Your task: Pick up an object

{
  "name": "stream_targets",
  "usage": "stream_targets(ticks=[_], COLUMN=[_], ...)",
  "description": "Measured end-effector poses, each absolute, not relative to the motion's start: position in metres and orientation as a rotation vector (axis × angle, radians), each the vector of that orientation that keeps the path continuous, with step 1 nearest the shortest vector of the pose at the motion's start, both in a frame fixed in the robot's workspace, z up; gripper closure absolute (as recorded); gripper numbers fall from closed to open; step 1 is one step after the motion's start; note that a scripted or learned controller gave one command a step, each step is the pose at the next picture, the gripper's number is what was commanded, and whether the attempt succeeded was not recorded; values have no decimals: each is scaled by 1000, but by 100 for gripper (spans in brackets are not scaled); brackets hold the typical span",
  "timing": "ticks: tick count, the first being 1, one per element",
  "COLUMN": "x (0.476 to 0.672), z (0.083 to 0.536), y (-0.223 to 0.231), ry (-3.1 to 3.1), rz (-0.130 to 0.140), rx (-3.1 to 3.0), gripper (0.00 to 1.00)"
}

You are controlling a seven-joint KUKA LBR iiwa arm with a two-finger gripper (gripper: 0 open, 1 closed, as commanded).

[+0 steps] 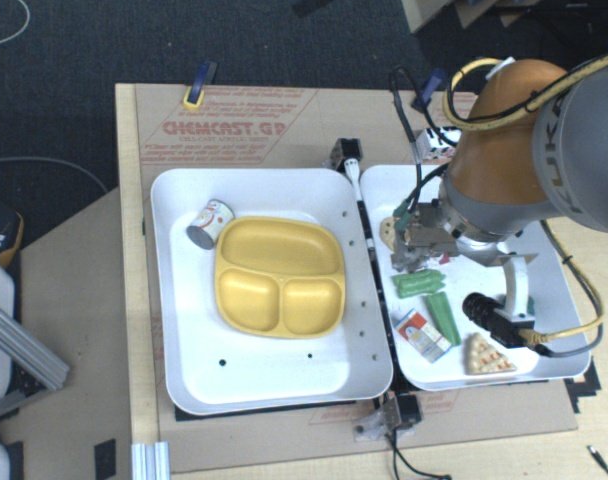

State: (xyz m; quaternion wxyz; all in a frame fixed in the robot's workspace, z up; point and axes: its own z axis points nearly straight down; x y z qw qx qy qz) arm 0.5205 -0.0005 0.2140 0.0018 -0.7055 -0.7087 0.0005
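The green piece (418,284) lies flat in the right bin (564,278), near its left wall, just under the gripper (416,251); it is bright green and oblong, beside a second green stick (443,314); whether the gripper is closed or spread cannot be told; nearby lie a red-and-white box (422,332) and a pizza slice (487,355); the left bin (174,298) holds a yellow tray (280,275) and a small can (209,223); both bins sit on cardboard (224,118) over dark floor (84,28).

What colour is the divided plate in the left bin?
Yellow divided plate, seen in the camera view.
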Motion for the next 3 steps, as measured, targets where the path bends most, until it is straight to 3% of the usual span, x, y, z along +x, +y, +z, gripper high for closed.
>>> stream_targets(ticks=[1,2,3], x=[526,517,526], z=[215,232,234], y=[-1,-3,-1], ry=[-2223,-2224,-2224], rz=[-1,-4,-3], rx=[-2221,-2222,-2222], gripper=[100,100,100])
